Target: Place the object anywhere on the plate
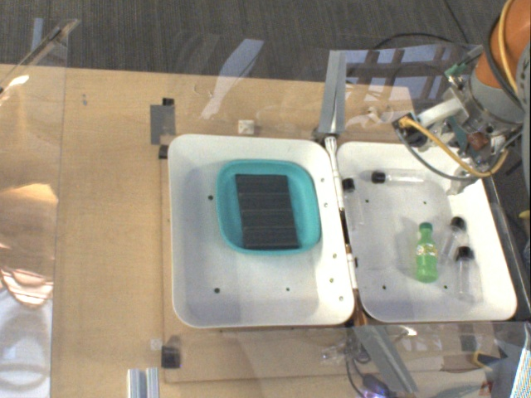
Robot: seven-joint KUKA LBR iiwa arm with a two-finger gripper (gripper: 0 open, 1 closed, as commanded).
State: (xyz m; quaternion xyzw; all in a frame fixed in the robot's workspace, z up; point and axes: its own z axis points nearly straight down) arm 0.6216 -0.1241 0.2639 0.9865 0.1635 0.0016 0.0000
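Green bottle (pixel 426 253), label unreadable

Two bins sit side by side on the tabletop (pixel 99 222). The plate (pixel 268 206) lies in the left bin (pixel 249 297); the bottle (pixel 426 254) lies in the right bin (pixel 398 297), toward its right edge.

even bright overhead light, soft shadows inside bins (pixel 249 305). glare streaks on clear panel (pixel 33 197) at left, reflections near top. arm (pixel 506 48) slightly blurred, rest sharp.
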